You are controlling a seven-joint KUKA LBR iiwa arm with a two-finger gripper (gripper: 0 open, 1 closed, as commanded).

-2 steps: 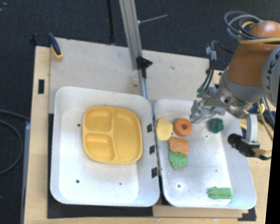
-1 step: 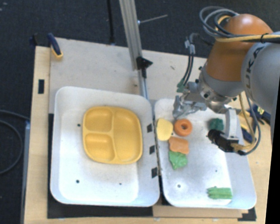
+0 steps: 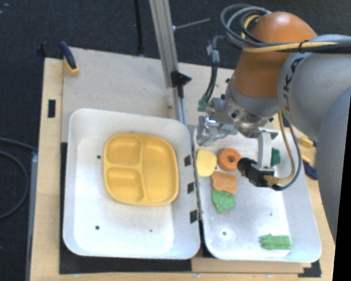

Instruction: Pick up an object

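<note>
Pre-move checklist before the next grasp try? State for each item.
1. Gripper over right bin, at its upper left: ok.
2. Finger state: cannot tell.
3. Object held: cannot tell.
4. Targets in right bin: yellow piece, orange ring, orange block, green piece clustered, touching: not ok for a clean single grasp.
5. Green block lies apart: ok.
6. Yellow tray in left bin, away from arm: ok.

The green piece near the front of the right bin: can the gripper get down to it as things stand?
Probably yes. The green piece lies alone on bare bin floor, apart from the cluster of toys under the gripper, though it sits close to the right bin front rim.
</note>
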